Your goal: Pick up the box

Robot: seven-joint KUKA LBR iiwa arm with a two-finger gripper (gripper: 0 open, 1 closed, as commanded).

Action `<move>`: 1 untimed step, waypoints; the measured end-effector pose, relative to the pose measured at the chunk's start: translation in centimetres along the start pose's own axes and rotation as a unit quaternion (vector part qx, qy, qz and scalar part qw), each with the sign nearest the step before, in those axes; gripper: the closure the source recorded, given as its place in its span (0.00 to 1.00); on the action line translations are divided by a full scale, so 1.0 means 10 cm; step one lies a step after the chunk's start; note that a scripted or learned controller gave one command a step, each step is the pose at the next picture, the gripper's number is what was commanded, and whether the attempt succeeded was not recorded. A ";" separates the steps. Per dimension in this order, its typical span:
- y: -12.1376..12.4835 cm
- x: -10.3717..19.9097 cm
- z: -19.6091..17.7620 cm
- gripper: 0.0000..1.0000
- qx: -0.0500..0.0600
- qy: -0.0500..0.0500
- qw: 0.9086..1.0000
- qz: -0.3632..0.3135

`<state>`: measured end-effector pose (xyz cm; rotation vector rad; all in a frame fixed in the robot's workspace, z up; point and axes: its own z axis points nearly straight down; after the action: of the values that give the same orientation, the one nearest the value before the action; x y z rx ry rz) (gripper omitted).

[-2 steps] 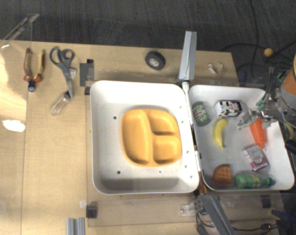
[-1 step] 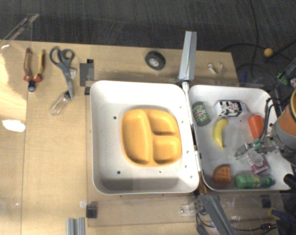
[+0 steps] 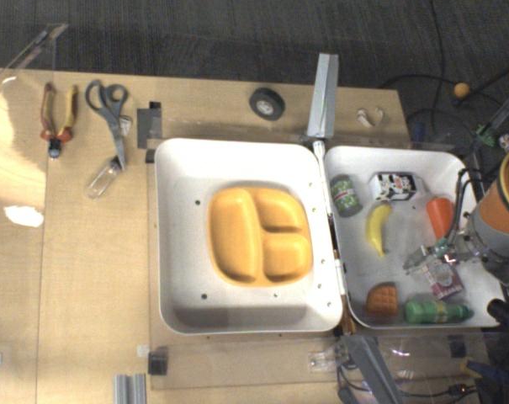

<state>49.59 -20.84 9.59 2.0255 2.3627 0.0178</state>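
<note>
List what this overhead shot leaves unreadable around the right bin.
- Gripper: too small and glinting in the camera view to tell whether its fingers are open or shut.
- Box: partly covered by the gripper; its print is too small to read.
- Arm: cut off by the right edge.
- Black-and-white carton: label too blurred to read.

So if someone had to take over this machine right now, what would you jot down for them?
End effector: low in the right bin, over a reddish packet; whether it grips anything can't be told.
Box: black and white, lying at the bin's far side near the green can, apart from the end effector.
Done: nothing yet; the box is not lifted.
Left: probably move over to the box, grasp it, raise it.
</note>
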 end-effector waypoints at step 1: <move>0.00 0.00 0.00 0.00 0.000 0.000 1.000 0.004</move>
<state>49.60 -20.82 9.59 2.0354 2.3538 0.0185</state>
